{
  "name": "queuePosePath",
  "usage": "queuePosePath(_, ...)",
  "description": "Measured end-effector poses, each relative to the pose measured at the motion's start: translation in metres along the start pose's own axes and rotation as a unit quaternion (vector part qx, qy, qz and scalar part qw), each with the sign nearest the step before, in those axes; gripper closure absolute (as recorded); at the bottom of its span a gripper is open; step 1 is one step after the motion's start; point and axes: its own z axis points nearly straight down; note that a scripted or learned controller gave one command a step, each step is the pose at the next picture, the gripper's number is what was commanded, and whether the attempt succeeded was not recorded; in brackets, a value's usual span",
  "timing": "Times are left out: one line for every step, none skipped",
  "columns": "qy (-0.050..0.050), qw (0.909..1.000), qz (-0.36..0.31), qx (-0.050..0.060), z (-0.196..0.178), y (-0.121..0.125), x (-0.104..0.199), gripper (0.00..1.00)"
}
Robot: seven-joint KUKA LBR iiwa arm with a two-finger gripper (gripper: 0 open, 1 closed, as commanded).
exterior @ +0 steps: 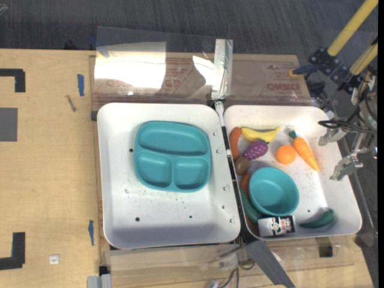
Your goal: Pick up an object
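The end effector is hovering at the 3 o'clock rim of the right bin, its two fingers spreading wide and gripping nothing. Nearest, at the bin's 6 o'clock, a small black-and-white can is lying beside a green vegetable at 5 o'clock. A teal bowl is sitting just beyond. Farther on, an orange, a carrot, purple grapes and a banana are crowding toward 12 o'clock. A teal divided plate is resting in the left bin on the worktop.
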Motion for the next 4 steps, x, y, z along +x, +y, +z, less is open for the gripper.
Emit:
queuePosePath(0.007,0.9987,0.051,-0.003,0.134,-0.013,-0.02,0.0)
queuePosePath(-0.001,0.9981,0.061,0.0,0.148,-0.013,-0.051,0.0)
queuePosePath(-0.001,0.9935,0.114,0.0,0.148,0.01,-0.049,0.0)
queuePosePath(-0.007,0.9937,0.112,0.001,0.133,0.01,-0.053,1.0)
